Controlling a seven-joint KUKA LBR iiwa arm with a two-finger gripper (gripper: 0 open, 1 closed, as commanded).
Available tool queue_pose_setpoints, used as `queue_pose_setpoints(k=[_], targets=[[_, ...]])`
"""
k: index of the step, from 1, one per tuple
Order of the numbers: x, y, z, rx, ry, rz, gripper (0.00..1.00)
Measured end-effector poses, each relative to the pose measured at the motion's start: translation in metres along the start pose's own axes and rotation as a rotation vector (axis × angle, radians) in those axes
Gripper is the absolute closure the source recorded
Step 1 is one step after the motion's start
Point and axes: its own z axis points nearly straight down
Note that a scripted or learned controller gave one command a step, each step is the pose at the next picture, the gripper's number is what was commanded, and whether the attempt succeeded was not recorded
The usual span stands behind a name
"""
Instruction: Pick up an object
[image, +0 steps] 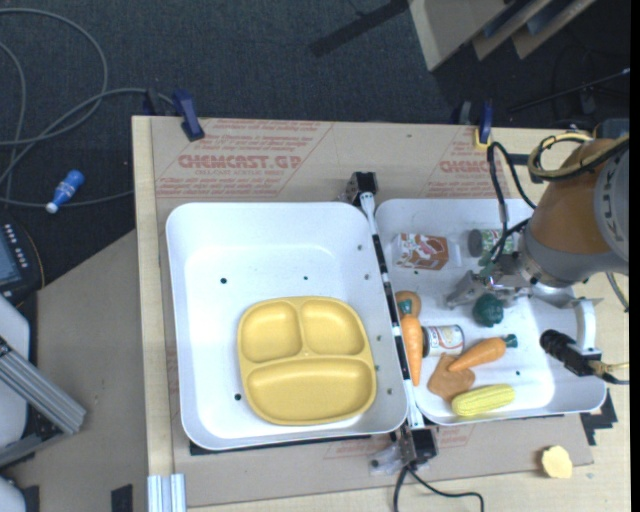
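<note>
the gripper (487, 287) hangs over the right bin (440, 222), its state impossible to tell. a dark green object (489, 311) sits half hidden beneath it.

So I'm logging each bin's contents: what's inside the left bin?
The left bin holds one yellow divided plate, its three compartments bare. Whatever lies beneath the plate is covered.

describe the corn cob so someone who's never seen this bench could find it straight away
Look at the right-hand white bin, the one crowded with toy food beside the bin that holds the yellow divided plate. Go to its near edge: the corn cob lies there on its side, just below the two carrots. It is the bin's one pale yellow, bumpy piece; the carrots next to it are smooth orange.
</note>
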Motion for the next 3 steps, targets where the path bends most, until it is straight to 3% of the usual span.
queue_pose_setpoints(k=[1,2,3], targets=[[0.016,-0.004,0.000,0.005,0.003,0.000,0.00],[0.015,-0.004,-0.010,0.003,0.002,0.001,1.00],[0.096,0.038,-0.106,-0.009,0.004,-0.009,1.00]])
